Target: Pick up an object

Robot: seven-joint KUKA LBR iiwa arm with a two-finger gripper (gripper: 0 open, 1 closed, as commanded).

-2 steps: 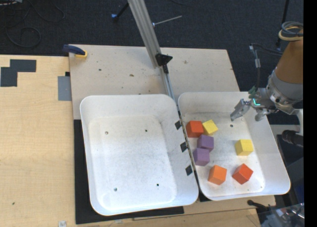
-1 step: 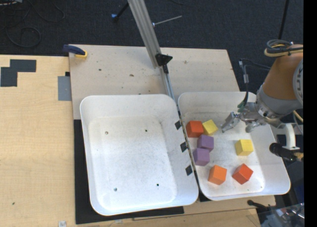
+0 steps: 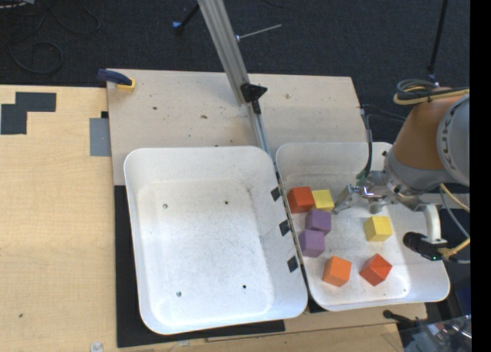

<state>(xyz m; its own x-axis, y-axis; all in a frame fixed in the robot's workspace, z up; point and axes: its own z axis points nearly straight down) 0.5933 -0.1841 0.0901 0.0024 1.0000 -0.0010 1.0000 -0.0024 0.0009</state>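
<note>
Several small blocks lie in the right white bin point(image 3: 430, 287). An orange-red block point(image 3: 301, 199) and a yellow block point(image 3: 323, 199) sit side by side near its left wall. Two purple blocks point(image 3: 318, 221) point(image 3: 311, 242) lie just below them. An orange block point(image 3: 336, 270) and a red block point(image 3: 376, 269) rest near the front. Another yellow block point(image 3: 378, 228) lies mid-bin. My gripper point(image 3: 360, 202) hangs open over the bin, between the two yellow blocks and just above the right one, with nothing between its fingers.
The left white bin point(image 3: 153, 182) adjoins the right one, with black clips along the shared wall point(image 3: 281, 212). A slanted metal post point(image 3: 230, 51) rises behind the bins. The grey and orange arm point(image 3: 426, 143) covers the right bin's far right corner.
</note>
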